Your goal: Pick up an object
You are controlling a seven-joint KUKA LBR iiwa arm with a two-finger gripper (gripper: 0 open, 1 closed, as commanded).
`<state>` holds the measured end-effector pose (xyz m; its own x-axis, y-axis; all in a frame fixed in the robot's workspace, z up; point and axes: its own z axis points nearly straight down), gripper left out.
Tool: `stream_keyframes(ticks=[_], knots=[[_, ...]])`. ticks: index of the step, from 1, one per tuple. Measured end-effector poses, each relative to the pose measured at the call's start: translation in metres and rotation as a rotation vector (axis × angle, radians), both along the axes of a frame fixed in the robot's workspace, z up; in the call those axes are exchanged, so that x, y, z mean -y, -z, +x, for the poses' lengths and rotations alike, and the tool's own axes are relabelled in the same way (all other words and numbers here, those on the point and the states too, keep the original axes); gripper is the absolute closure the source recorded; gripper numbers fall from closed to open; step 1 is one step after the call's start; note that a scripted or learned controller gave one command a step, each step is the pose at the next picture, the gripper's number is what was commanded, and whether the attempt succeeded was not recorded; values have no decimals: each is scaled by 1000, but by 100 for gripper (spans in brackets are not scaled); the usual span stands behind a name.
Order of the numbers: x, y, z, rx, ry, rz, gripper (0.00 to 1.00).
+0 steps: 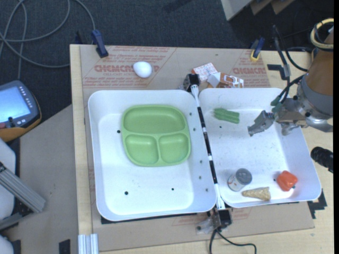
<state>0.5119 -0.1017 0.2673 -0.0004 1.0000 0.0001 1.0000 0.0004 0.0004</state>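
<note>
Green object (226,116) lay in the right bin (296,157) near its top-left corner, hand (258,126) hovered just right of it — fingers apart, gripping nothing — green divided tray (156,135) sat in left bin (106,184).

In the right bin (296,142) the middle floor lies bare, with open room between the green piece (226,116) at the far left and the near cluster: a small can (239,179), a tan wedge (257,194) and an orange-red object (286,180). The left bin (103,157) is largely taken by a green divided plate (156,135), leaving a bare strip along its near side.
</note>
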Motion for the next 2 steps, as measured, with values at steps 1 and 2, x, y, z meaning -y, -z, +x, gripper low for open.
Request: stream_keyframes(ticks=[1, 2], knots=[[-6, 166, -33, -2, 1, 1, 0], [41, 43, 44, 2, 1, -2, 0]])
